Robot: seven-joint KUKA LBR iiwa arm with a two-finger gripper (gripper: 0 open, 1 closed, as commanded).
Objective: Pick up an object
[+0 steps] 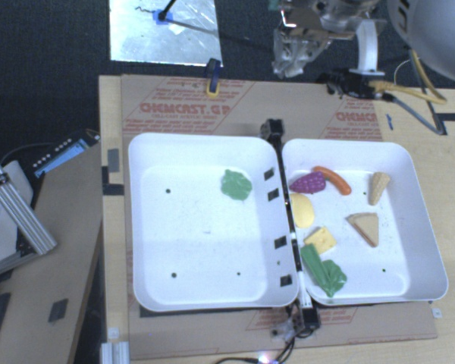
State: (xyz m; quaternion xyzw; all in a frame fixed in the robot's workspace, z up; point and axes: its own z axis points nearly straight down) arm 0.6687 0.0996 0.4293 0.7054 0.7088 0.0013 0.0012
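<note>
Hovering gripper point(290, 61) (above bins point(212, 294))

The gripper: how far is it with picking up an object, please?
Nothing looks picked up yet. The gripper hangs high above the bench, beyond the far edge of the right bin, apart from every item. The hot dog, grapes and the rest lie in that bin; a green piece lies in the left bin. Descent, grasp and lift are left.
</note>
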